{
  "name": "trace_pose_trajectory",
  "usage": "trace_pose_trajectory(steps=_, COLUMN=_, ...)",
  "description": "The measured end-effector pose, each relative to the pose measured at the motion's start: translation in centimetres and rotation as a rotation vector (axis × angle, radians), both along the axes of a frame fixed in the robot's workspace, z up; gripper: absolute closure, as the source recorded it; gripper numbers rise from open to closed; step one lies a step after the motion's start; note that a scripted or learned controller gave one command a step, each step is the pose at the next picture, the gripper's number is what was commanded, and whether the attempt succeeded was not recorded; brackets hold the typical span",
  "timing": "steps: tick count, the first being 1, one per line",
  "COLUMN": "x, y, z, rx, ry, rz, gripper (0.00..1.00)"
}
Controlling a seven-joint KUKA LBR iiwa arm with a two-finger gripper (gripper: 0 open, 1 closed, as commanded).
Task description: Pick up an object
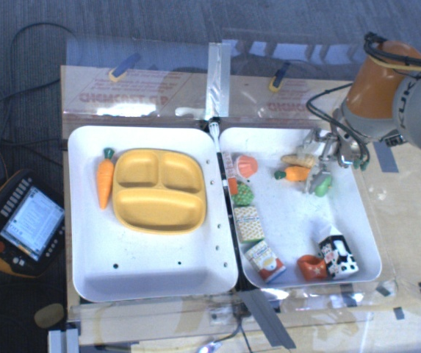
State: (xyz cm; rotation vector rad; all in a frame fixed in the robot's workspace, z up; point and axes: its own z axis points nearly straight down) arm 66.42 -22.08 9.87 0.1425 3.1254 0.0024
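My gripper (323, 159) hangs low over the back right of the right bin (364, 219), reaching in from the right under the orange wrist band (378, 87). It is right among three small items: a tan piece (297, 158), an orange piece (295, 173) and a green piece (322, 185). Whether it touches any of them I cannot make out. Nothing is seen lifted off the bin floor.
Also in the right bin: a red round toy (245, 166), a green toy (243, 194), a cracker box (248, 223), a small carton (263, 260), a red item (311, 268) and a black-and-white carton (338, 257). The left bin (85, 271) holds a yellow divided plate (159, 190) and a carrot (105, 182).
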Motion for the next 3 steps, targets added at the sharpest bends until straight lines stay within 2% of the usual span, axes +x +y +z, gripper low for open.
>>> trace_pose_trajectory(steps=1, x=-0.3, y=7.1, z=-0.8, rx=-0.006, ry=0.018, rz=-0.182, gripper=0.0)
trace_pose_trajectory(steps=2, x=0.0, y=7.1, z=0.1, rx=-0.01, ry=0.0, rz=-0.181, gripper=1.0)
trace_pose_trajectory(steps=3, x=-5.6, y=11.2, z=-0.8, rx=0.0, ry=0.001, rz=-0.255, gripper=1.0)
